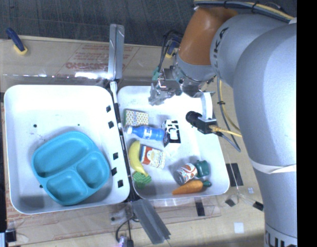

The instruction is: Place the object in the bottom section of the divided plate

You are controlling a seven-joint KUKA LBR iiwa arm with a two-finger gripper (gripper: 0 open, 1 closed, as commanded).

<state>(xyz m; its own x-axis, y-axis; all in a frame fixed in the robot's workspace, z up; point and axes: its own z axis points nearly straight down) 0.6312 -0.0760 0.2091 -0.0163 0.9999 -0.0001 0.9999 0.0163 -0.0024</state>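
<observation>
Claw hangs over the right bin's far edge

From above, the claw (159, 92), its spread impossible to tell, sits beyond the objects; the banana (134, 157) lies lengthwise toward the near edge, while the divided plate (71, 166) waits in the left bin (24, 99).

Divided plate (71, 168): solid light blue, sits in white left bin (24, 102). Right bin (212, 153) also white. Banana (134, 157) yellow; green piece (142, 178) at its lower end. Carrot (189, 188) orange with dark green top. Bottle (146, 133) blue with white cap end. Small packet (136, 118) tan with fine checked pattern. Can (185, 173) red and white. Carton (153, 156) white with red and orange print. Arm (251, 60) grey, orange band (199, 32). Bench (86, 55) brown cardboard with faded red print.
</observation>
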